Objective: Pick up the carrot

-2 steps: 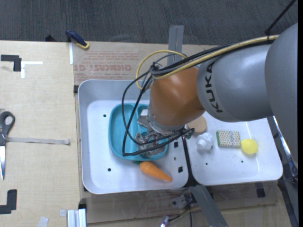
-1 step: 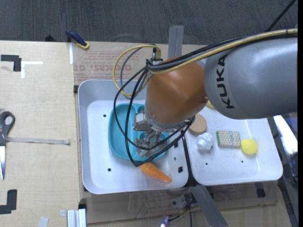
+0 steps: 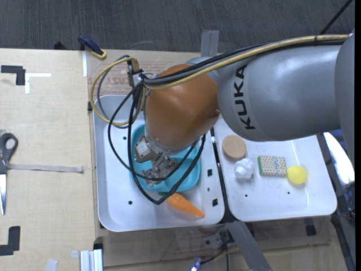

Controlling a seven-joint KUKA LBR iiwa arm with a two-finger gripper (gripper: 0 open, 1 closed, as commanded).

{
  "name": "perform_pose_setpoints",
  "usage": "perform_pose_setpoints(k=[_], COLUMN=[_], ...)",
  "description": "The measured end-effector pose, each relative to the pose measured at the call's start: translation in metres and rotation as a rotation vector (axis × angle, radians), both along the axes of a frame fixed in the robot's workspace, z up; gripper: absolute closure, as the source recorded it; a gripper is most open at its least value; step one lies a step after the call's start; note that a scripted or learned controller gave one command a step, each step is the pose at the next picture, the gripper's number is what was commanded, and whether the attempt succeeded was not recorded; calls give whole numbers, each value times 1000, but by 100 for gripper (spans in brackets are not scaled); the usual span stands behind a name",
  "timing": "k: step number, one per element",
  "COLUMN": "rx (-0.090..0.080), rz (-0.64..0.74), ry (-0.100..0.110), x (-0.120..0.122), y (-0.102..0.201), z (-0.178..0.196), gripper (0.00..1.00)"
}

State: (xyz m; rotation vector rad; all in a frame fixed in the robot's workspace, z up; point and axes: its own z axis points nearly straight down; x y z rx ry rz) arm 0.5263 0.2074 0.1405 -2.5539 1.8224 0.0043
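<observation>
Gripper [image 3: 153, 171] hangs just beside carrot [image 3: 184, 205].

Orange carrot [image 3: 184, 205] lying in the left white bin [image 3: 113, 208], light blue dish [image 3: 192, 176] showing beside it, tan round disc [image 3: 234, 148], white crumpled ball [image 3: 243, 169], speckled green sponge [image 3: 272, 165] and yellow ball [image 3: 296, 175] sitting in the right bin [image 3: 282, 205], grey arm [image 3: 282, 89] wearing an orange band [image 3: 177, 106]
</observation>
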Motion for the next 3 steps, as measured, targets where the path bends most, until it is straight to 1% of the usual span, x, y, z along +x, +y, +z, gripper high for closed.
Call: perform_pose_setpoints(k=[1, 2, 3], rx=[1, 2, 2], rz=[308, 776, 777], ry=[-3, -2, -1], x=[-9, 0, 0], y=[21, 22, 22], z=[63, 88, 88], gripper=[100, 100, 0])
